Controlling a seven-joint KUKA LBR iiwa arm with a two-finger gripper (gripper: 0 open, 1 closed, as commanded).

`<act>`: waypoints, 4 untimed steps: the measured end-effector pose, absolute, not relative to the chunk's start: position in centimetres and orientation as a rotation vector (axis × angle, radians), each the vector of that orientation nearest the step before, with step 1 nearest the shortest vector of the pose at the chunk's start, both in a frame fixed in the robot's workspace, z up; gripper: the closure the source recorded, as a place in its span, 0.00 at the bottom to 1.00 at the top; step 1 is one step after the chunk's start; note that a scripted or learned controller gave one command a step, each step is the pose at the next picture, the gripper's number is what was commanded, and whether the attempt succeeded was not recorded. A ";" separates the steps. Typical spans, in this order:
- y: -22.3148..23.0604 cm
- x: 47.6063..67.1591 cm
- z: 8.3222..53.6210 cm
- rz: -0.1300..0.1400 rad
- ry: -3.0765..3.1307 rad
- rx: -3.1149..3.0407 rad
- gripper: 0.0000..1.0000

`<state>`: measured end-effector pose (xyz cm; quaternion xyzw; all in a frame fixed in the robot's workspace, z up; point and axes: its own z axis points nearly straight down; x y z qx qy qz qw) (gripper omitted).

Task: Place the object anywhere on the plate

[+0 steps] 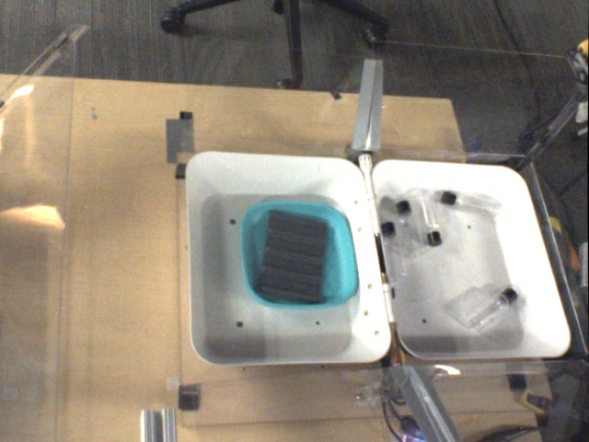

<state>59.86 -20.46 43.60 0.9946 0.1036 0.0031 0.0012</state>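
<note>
Whether the pincer is wide, narrow or carrying anything, I cannot tell from my remote station at this moment.

Reading from the left, the wooden bench lies bare and sunlit. The left bin sits on it and holds a teal plate roughly at its centre. A dark ribbed block lies flat on that plate, well inside its raised rim and turned slightly off square to the bin walls. It takes up most of the plate's floor. I judge this block to be the task's object. If so, it is already where it belongs, lying flat and looking steady rather than perched on an edge.

Between the two bins a grey metal post runs away toward the far side. It seems to be there to keep the pair butted together.

The right bin holds a loose scatter of small clear vials with black caps. Three lie near its far-left corner, the nearest the divider at, and another is toward the far middle. One more lies on its own nearer the right wall. All are on their sides, apparently lying as they fell. Should one of them be the intended object instead, I would expect it to roll and to be slippery to pick.
</note>
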 end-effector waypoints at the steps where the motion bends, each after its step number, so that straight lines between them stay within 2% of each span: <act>1: -20.5 57.2 43.6 0.009 0.322 3.123 0.00; 2: -20.4 61.4 43.6 0.012 0.328 3.120 0.00; 3: -20.4 61.4 43.6 0.012 0.328 3.120 0.00; 4: -20.3 65.9 43.6 0.014 0.343 3.119 0.00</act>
